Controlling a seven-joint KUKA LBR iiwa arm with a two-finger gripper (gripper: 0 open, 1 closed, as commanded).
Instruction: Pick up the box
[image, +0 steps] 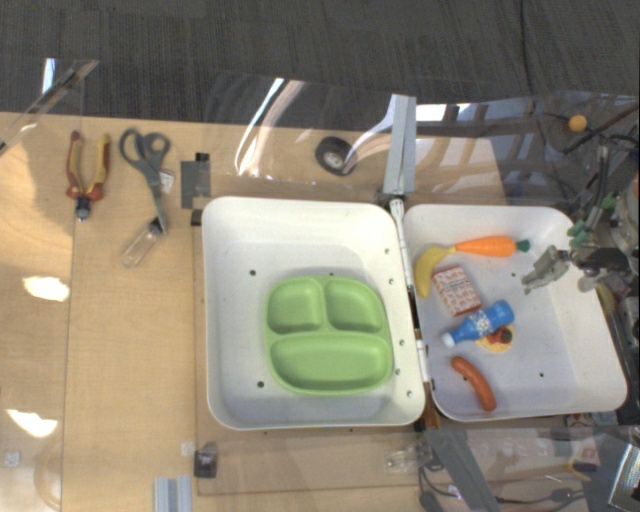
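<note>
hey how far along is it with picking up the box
Nothing looks done yet: the box lies flat in the right bin, between the banana and the blue bottle. In hand: the claw sits over the bin's right side, apart from the box. Left: reach it, grasp and lift.

The grey arm's two-finger gripper (541, 270) was too small and blurred to tell how its fingers stood, most of the arm was cut off by the right edge, and a small orange-and-dark object (497, 341) lay partly hidden under the blue plastic bottle (480, 324).
</note>
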